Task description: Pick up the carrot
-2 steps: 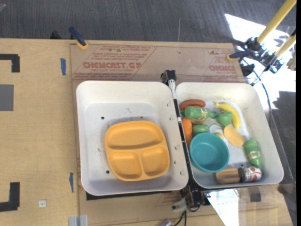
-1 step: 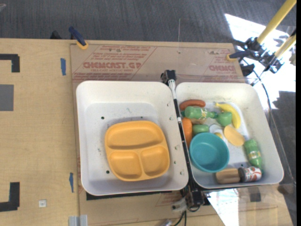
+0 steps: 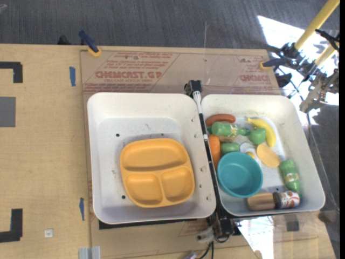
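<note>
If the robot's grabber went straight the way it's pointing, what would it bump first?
Probably the far right corner of the right shallow white plastic bin. The grey metal gripper hangs just beyond it, seemingly aimed down-left at that rim, though depth is unclear.

The carrot (image 3: 214,148) lies hemmed against the right bin's left wall (image 3: 206,144), with the teal bowl (image 3: 239,174) and green toys (image 3: 223,129) crowding its right side, open only from above
</note>
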Available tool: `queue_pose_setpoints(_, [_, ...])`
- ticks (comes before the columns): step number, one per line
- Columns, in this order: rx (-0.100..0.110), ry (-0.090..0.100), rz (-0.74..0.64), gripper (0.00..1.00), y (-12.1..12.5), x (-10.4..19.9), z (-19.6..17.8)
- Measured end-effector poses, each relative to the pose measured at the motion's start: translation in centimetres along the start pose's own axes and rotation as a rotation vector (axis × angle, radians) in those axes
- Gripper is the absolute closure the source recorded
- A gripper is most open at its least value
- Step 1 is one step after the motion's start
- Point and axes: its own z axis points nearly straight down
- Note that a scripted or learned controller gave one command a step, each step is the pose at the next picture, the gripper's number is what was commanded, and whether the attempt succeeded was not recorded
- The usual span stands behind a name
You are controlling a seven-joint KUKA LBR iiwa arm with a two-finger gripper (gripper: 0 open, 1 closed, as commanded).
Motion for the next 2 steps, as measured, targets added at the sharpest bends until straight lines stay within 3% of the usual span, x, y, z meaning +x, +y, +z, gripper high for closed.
queue_pose_setpoints(1, [0.001, -0.006, -0.361, 1.0, -2.4, 2.4, 3.9])
queue_pose_setpoints(2, [0.002, -0.022, -0.361, 1.0, -2.3, 2.1, 2.4])
